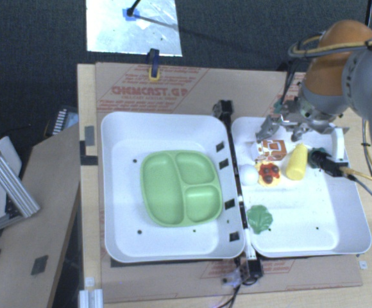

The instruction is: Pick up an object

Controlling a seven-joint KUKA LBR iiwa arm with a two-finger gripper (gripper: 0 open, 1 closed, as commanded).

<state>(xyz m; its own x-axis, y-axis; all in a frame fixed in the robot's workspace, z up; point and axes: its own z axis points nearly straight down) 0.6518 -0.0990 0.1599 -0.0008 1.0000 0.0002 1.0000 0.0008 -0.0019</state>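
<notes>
Over right bin (346,236) — tool (282,131) fingers spread, unladen, above waffle toy (273,149), yellow bottle (296,162) beside.

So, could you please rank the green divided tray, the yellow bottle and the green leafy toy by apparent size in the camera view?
1. green divided tray
2. yellow bottle
3. green leafy toy
The last two look close in size, so that order is unsure.

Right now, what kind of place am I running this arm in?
Likely a robotics lab bench: two white bins clamped side by side on cardboard, toy items like a green tray, and the gripper overhead.
</notes>
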